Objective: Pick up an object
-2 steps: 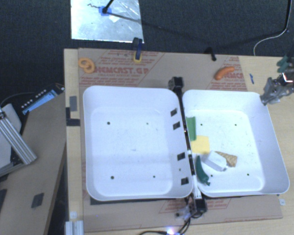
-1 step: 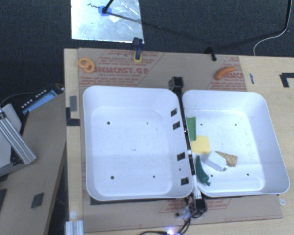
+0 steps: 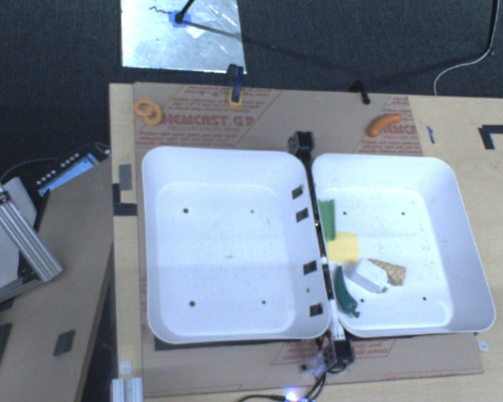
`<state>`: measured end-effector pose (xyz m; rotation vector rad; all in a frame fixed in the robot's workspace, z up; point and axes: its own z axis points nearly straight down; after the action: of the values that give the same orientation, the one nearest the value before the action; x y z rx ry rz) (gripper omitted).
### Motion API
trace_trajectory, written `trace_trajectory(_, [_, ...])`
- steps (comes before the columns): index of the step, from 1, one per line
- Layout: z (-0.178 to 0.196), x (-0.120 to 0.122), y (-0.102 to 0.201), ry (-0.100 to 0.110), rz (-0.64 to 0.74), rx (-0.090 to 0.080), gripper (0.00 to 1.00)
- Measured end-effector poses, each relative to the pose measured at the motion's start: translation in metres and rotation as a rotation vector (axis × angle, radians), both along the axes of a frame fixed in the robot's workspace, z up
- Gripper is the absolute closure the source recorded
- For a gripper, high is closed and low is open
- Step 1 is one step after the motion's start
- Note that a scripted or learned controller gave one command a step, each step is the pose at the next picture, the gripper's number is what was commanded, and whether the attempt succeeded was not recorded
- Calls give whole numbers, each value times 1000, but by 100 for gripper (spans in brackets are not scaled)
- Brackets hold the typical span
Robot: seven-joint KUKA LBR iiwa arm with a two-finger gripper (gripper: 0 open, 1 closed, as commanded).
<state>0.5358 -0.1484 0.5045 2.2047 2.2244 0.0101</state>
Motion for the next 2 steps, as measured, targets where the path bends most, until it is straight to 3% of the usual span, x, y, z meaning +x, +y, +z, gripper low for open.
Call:
trace_trajectory(1, [-128,5,75,22,3,6,100])
trace_trajectory(2, [-99,-11,5,7,-14,-1,100])
